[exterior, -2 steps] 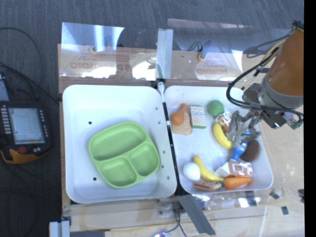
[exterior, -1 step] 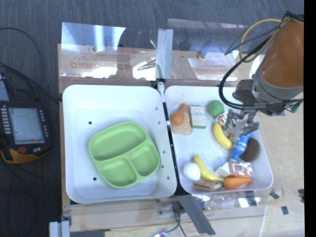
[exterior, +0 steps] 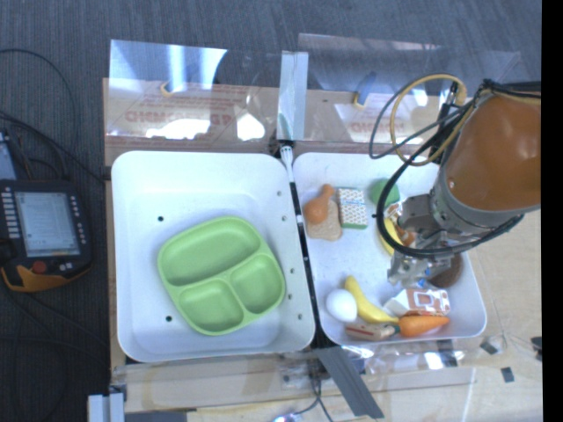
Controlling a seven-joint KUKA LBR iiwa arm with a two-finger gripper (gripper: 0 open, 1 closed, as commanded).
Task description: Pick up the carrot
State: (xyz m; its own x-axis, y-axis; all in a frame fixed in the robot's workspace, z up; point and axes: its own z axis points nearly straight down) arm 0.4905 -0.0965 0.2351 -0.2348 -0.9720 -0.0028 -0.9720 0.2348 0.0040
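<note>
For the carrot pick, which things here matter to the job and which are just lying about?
Belongs to the job:
carrot, at the right bin's near edge
claw, above that bin

Just lying about:
banana
egg
green divided plate in the left bin
bread slice
small box beside the carrot

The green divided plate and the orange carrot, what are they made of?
The green divided plate in the left white bin looks like moulded plastic: one even colour, soft matte sheen, rounded edges. The orange carrot in the right bin seems to be a plastic toy, smooth and slightly shiny, though it is too small to be sure.
</note>
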